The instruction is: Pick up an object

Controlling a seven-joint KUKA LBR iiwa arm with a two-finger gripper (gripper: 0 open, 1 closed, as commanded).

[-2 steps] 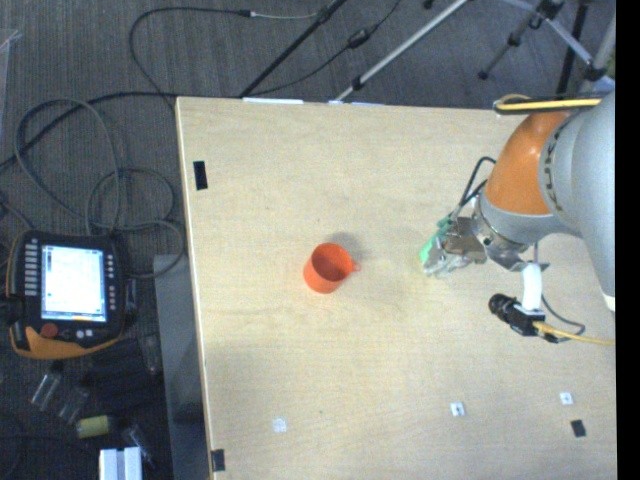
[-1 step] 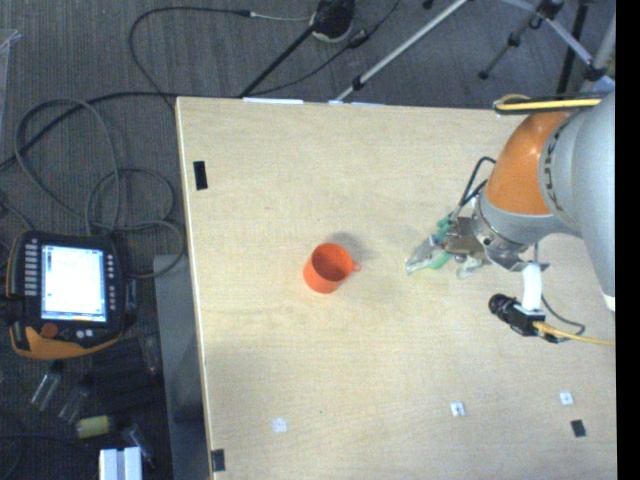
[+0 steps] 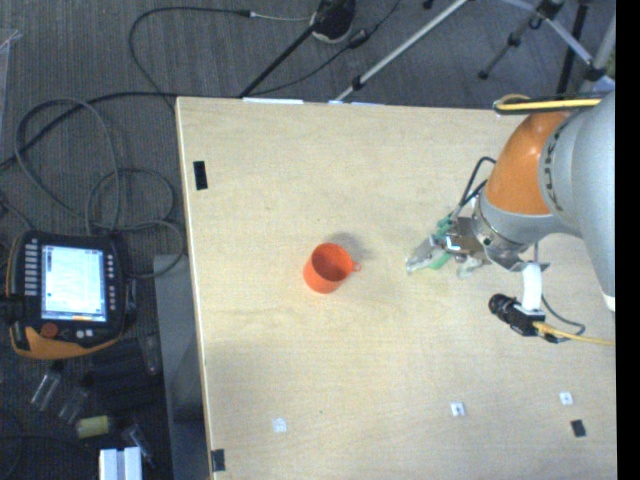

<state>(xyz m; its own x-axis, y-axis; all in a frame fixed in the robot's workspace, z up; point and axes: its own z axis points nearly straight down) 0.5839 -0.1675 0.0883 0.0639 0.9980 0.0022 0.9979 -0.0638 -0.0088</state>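
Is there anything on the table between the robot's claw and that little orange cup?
Nothing visible does. The gripper sits to the right of the orange cup, and the stretch of light wooden tabletop between them is bare.

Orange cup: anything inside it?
The orange cup lies tilted on the bench; its visible inside looks plain orange. The deeper part is hidden by its wall.

The pincer (image 3: 425,260) is small and blurred, its greenish tips too indistinct to judge. The arm (image 3: 575,183) runs off the right edge; the tabletop (image 3: 330,368) is cut off below.
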